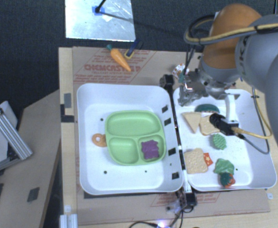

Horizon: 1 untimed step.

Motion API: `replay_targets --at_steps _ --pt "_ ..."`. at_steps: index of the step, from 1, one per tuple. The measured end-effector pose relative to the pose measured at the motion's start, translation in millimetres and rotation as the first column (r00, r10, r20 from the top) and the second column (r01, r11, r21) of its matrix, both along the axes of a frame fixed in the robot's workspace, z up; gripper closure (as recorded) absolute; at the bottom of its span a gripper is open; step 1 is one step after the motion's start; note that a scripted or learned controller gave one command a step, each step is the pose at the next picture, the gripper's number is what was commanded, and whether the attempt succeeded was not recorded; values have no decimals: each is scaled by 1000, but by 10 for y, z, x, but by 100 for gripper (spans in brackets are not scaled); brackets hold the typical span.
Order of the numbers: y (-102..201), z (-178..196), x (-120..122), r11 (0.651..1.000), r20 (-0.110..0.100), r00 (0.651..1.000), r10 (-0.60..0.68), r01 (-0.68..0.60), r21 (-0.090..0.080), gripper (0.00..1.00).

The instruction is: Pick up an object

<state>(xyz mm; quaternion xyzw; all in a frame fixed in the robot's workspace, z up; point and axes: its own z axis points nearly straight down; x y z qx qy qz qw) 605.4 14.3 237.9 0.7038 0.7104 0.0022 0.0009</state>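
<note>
Apparently the gripper (189, 95) hangs over the right bin's (262, 167) far left corner, its state impossible to tell. Nearest lies a toast slice (192, 120), likely light, stiff plastic; grasp across its edges.

Bench (44, 127) w/ 2 white bins (89, 141); carrot (120, 60) behind them.

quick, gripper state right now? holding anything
Gripper: low over the far left corner of the right bin; open or shut cannot be told, and nothing is seen held in it.
</note>
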Motion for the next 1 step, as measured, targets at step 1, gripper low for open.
replay_targets --at_steps 1 --pt "491 39 226 1000 0 1000 0 0 0 100"
